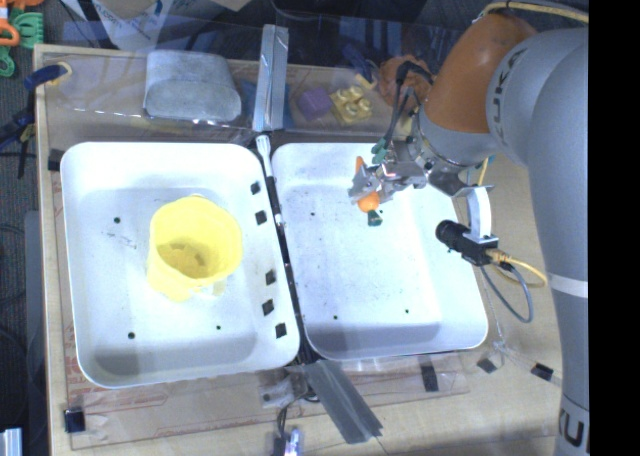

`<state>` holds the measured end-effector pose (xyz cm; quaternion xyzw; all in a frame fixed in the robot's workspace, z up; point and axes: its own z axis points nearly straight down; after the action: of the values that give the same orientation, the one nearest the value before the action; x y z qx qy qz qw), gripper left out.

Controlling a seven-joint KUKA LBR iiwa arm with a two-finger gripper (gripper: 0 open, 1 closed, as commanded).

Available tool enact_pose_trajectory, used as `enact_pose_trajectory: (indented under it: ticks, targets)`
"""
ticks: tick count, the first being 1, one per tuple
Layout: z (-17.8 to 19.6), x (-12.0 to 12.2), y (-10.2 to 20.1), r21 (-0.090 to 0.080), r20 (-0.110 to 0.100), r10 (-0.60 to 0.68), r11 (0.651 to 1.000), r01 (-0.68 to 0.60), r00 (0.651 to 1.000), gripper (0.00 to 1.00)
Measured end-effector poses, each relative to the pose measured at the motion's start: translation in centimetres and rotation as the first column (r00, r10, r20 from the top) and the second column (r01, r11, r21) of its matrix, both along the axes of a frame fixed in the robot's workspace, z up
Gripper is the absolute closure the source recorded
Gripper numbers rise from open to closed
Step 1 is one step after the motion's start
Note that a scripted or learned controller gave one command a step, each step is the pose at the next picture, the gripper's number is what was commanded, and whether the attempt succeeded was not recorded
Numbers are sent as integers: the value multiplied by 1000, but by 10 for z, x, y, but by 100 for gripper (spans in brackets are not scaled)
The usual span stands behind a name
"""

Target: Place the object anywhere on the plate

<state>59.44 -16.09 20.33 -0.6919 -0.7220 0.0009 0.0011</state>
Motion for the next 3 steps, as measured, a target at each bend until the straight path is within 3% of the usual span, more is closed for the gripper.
enact_pose_trajectory:
  ticks: [1, 2, 3]
  targets:
    - [-12, -16, 72, 1, -2, 260, 966, -260, 966, 100]
    - [-12, -34, 144, 1, -1, 289, 957, -289, 957, 100]
    - [-11, -19, 186, -2, 4, 488, 873, -488, 873, 100]
